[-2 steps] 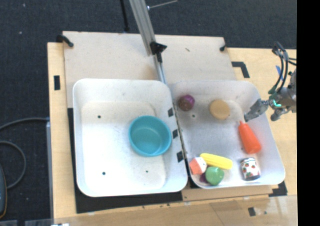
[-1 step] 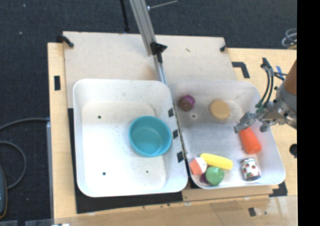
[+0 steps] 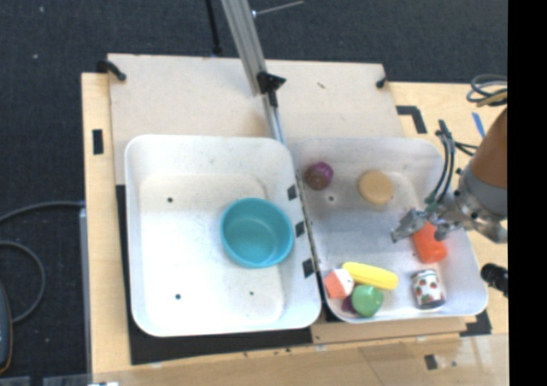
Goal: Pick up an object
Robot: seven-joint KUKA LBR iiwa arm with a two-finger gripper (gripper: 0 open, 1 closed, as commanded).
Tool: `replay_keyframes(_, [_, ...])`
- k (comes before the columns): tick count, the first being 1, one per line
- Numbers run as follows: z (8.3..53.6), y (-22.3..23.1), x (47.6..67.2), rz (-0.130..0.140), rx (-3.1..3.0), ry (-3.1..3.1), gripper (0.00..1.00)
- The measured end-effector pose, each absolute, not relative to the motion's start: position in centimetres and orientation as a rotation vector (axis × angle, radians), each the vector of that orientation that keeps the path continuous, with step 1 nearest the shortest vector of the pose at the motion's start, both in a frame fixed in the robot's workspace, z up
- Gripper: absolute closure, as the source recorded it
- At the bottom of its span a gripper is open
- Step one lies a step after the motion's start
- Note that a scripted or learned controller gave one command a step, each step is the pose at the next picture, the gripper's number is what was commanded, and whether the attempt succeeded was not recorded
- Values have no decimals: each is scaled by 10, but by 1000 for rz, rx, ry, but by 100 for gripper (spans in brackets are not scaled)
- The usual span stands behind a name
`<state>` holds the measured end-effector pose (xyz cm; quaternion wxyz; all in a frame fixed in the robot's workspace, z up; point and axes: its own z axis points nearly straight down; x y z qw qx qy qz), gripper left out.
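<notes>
Reaching in from the right, the arm [image 3: 489, 172] hangs over the right bin [image 3: 386, 152], gripper [image 3: 419, 226] low near that bin's right side. Gripper is right by an orange item [image 3: 430, 245], which sits just below/right of the grey finger parts; looks like touching or overlapping it, but can't tell if the item is actually between the fingers, and can't tell how far open they are. So no confirmed hold.

Right bin contents: purple ball [image 3: 319, 175] near the top-left, close to the divider btwn bins; tan round piece [image 3: 376, 187] to its right, well apart from the ball. Along the bottom edge, a cluster: yellow banana-shaped piece [image 3: 371, 275] lying roughly flat, green round piece [image 3: 367, 300] just under it, small red/white piece [image 3: 338, 283] touching at the left. A small can [image 3: 427, 288] w/ red & white print sits to the right of the cluster, just below the orange item.

Left bin [image 3: 162, 162] holds a blue bowl [image 3: 256, 232], upright, opening up, toward the bin's right side near the divider.

Both bins sit side by side on a light wooden bench [image 3: 248, 85]. A metal pole [image 3: 241, 21] runs at a slant from the top down to the gap btwn the bins. Dark floor [image 3: 85, 0] around the bench; cables [image 3: 26, 243] at far left.
</notes>
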<state>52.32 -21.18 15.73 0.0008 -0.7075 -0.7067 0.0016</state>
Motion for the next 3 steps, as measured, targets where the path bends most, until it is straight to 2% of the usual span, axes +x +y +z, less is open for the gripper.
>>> replay_keyframes(1, [126, -214, 528, -10, -2231, -2232, 0])
replay_keyframes(2, [138, -214, 530, -16, -2238, -2231, 100])
replay_keyframes(3, [184, -215, 539, -4, -2222, -2230, 100])
